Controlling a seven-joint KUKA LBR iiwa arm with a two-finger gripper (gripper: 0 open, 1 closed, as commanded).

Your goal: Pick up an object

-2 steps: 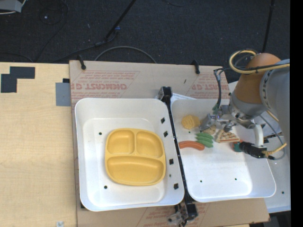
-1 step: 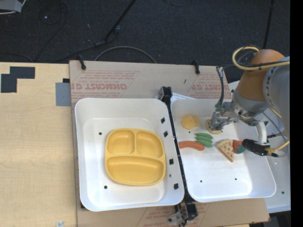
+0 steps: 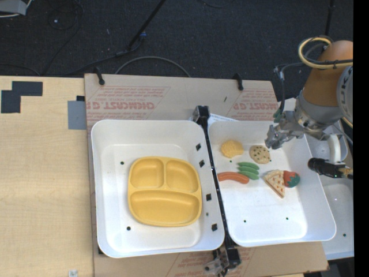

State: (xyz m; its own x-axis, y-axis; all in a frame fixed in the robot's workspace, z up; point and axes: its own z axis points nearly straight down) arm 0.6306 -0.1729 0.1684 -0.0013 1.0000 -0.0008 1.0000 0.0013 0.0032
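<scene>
Your claw [image 3: 275,138] hangs over the upper right part of the right bin [image 3: 314,224]; whether it is spread or pressed together you cannot tell from this angle, and nothing shows in its grip. Just beside it, lower left, lies the cookie [image 3: 260,153]; further left the yellow chip [image 3: 232,149]; below them the green pea pod [image 3: 249,169], the sausage [image 3: 233,178] and the pizza slice [image 3: 276,183], touching a red-and-green piece [image 3: 292,179]. In the left bin [image 3: 106,212] rests the yellow divided plate [image 3: 164,190]; both bins sit on your counter [image 3: 40,189].
</scene>
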